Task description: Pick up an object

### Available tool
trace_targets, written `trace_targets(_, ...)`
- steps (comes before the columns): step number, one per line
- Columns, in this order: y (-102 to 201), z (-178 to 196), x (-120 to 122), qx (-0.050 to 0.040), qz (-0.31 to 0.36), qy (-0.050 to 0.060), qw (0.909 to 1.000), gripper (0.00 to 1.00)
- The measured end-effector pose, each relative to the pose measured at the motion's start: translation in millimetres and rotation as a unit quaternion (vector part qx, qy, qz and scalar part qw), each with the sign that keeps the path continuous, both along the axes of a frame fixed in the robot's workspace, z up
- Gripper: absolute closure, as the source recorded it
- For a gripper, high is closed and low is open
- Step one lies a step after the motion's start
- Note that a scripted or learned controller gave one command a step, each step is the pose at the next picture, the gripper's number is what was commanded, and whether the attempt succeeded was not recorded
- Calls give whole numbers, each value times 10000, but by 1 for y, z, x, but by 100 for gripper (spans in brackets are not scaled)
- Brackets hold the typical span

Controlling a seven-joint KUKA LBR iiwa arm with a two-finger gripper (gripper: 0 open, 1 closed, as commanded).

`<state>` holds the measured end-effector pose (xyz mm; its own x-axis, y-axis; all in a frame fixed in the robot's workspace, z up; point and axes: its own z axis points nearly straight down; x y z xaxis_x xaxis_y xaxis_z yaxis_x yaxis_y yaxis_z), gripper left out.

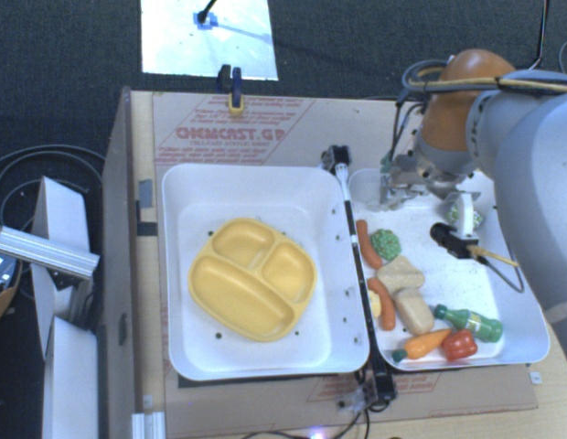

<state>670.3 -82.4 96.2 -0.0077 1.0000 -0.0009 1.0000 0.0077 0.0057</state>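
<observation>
The right bin (517, 337) holds several toy foods. A green broccoli (386, 243) lies beside an orange sausage (364, 243) near the divider. Two beige bread pieces (400, 273) (414, 311) sit in the middle, with a second orange sausage (382, 300) to their left. A green bottle (468, 320), a red pepper (459, 346) and a carrot (422, 344) lie along the front. My gripper (400, 193) hangs low over the bin's far left corner, behind the broccoli, with nothing visibly in it.
The left bin (178, 245) holds a yellow divided plate (252, 277). A black clamp (336, 158) sits at the top of the ridge between the bins. The grey arm (530, 154) covers the right bin's far right part.
</observation>
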Motion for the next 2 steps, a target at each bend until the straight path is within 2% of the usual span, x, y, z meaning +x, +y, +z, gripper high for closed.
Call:
trace_targets(1, 0, 0, 0, -1, 1, 1, 10000, 0)
trace_targets(2, -48, -12, -106, 0, -36, 31, 10000, 0)
